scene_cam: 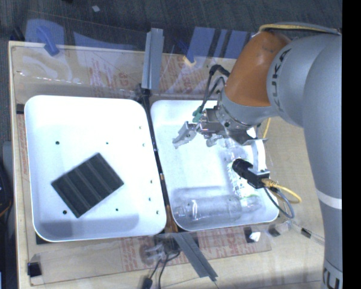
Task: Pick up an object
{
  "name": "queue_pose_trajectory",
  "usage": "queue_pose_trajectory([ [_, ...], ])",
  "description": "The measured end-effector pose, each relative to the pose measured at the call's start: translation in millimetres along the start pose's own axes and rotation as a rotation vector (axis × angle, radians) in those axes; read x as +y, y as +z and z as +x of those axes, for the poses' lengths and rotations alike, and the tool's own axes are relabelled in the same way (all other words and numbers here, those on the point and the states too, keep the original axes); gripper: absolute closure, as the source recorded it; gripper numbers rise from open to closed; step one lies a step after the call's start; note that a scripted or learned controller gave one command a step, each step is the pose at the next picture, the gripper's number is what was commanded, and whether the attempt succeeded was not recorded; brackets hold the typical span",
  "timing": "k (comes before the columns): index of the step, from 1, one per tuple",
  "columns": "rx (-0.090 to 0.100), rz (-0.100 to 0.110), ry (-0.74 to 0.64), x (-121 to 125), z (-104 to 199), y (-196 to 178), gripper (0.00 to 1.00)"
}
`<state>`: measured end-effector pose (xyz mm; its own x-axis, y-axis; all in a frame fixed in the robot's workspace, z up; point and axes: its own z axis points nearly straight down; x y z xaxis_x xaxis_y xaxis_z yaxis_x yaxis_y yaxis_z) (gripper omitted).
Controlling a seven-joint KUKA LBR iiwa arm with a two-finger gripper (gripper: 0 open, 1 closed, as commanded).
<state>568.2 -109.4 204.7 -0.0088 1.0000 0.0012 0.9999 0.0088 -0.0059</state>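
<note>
**Clear bottle lying in right-hand bin, gripper above it w/ nothing seen in its grasp**

Clear plastic bottle [213, 208] lies on its side at the near end of the right-hand bin [186, 173], long axis across the bin, close along the front wall. See-through and glossy, so it is hard to pick out vs. the white floor.

Gripper [185, 133], bare metal, hangs over the far half of the same bin, well apart from the bottle. Can't tell how wide it's set; nothing visible in it.

Arm [289, 71] is smooth grey w/ an orange band.

Left-hand bin [78, 125], white w/ rounded corners, holds a flat black ribbed rectangle [87, 184] lying diagonally.
</note>
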Motion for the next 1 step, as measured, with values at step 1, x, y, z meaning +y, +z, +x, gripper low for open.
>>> queue_pose_trajectory([
  [1, 0.000, -0.001, 0.087, -44.1, -27.1, 68.9, 0.00],
])
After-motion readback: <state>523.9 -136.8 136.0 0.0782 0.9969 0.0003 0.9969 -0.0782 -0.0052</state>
